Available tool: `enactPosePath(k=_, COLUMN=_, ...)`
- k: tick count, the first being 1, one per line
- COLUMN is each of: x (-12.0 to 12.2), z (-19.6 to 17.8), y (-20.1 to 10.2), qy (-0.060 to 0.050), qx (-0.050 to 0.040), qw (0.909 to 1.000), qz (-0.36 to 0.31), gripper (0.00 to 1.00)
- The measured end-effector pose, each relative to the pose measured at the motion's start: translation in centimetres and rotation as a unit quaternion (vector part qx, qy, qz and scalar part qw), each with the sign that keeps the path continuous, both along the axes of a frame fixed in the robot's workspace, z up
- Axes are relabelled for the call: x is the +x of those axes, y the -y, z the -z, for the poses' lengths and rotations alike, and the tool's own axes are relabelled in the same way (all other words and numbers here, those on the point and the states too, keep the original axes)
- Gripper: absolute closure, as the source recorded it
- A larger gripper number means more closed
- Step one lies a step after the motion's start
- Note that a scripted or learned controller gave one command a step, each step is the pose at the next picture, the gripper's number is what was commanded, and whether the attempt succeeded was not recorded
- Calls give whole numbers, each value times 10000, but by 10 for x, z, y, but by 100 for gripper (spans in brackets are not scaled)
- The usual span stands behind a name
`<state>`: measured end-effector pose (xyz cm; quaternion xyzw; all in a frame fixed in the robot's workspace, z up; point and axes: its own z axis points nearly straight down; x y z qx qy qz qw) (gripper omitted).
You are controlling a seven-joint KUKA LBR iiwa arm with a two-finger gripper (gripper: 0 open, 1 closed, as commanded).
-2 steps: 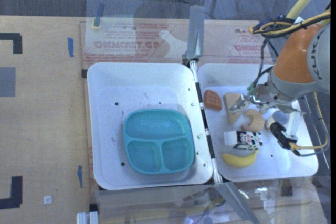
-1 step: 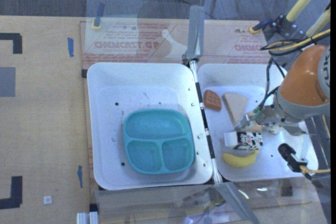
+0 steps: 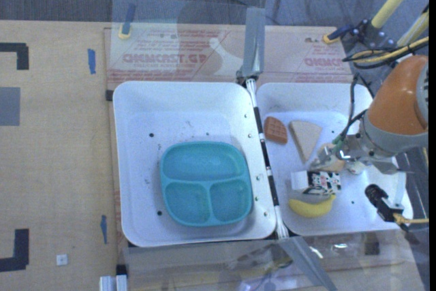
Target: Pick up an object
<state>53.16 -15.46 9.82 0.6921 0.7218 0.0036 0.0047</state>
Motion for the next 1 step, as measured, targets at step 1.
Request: enactPosePath(k=1, x=37, z=-118, y=-58, qy=-51, qx=6, qw=10000, qz=64, gripper=100)
